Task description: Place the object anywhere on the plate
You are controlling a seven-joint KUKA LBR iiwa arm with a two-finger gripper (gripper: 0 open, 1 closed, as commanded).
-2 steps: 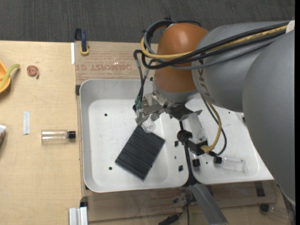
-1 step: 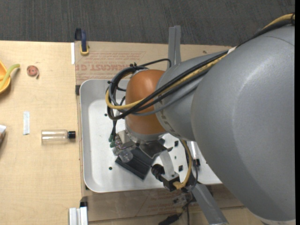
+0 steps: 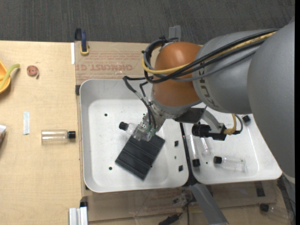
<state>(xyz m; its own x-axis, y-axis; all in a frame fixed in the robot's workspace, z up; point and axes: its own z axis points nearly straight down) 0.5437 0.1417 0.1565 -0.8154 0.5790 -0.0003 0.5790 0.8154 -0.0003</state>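
A small clear bottle (image 3: 136, 131) with a black cap (image 3: 123, 125) lies across the upper edge of the black ribbed plate (image 3: 139, 156) in the left bin (image 3: 93, 125). Its cap points left, over the bin floor. My gripper (image 3: 147, 127) reaches down from the orange wrist (image 3: 176, 74) and meets the bottle's right end, just above the plate's top corner. The wrist hides the gripper's upper part.
The right bin (image 3: 262, 170) holds two more clear capped bottles (image 3: 230, 163) (image 3: 200, 147). On the wooden bench to the left lie another clear bottle (image 3: 55, 135), a white strip (image 3: 26, 123), a reddish disc (image 3: 32, 71) and a yellow object (image 3: 3, 76).
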